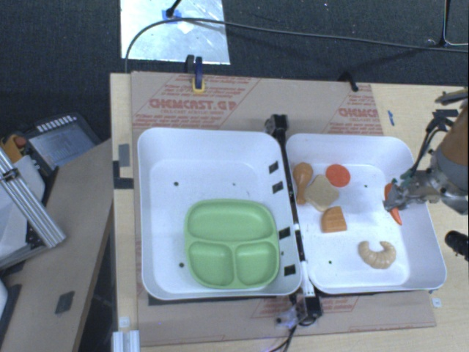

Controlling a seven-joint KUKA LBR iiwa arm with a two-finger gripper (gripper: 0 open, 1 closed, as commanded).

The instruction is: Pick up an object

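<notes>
Tool (396, 196): over right bin's (421, 266) right wall, closed on small orange-red carrot-like piece (396, 214), mostly hidden by the fingers. Croissant (377, 254) near bin's front right corner; tool's finger detail blurred.

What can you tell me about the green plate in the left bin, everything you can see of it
The green divided plate is pale green, looks like smooth plastic, with rounded corners and a raised rim. Ridges split it into three compartments: one wide one along the far side and two smaller ones along the near side. It lies flat and right side up on the floor of the left bin, toward the bin's near right corner, close to the divider between the bins.
</notes>
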